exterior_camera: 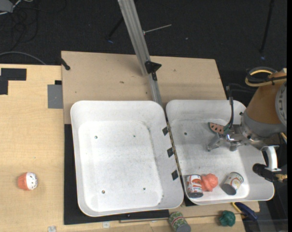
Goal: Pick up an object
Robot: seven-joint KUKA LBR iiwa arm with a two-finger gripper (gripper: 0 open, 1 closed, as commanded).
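Pincer (pixel 214 144): metal, at the end of the grey and orange arm (pixel 264 110), centre right of the frame, over the right bin (pixel 184 111). Its fingers splay apart toward the left, low over the bin floor; nothing is seen between them.

Brown flat piece (pixel 215 127): small, speckled, on the right bin's floor just above the pincer, near but apart from it.

Can (pixel 194 185): red and white label, lying on its side at the right bin's lower edge.

Orange lump (pixel 210 181): soft-looking, touching the can on its right.

Second can (pixel 232 182): silvery, with a yellowish label, tilted, open end toward the lower left, right of the orange lump, near the bin's lower right corner.

Left bin (pixel 88 112): white, shallow, centre of the frame, edge to edge with the right bin.

Tabletop (pixel 20 139): light wood, left of the bins. An orange and white ball (pixel 27 181) sits on it at the lower left of the frame, well apart from both bins.

Green object (pixel 227 218): below the right bin, lower edge of the frame; a dark can-like item (pixel 177 221) lies to its left.

Metal rail (pixel 137 37): slants from top centre down to the gap between the bins.
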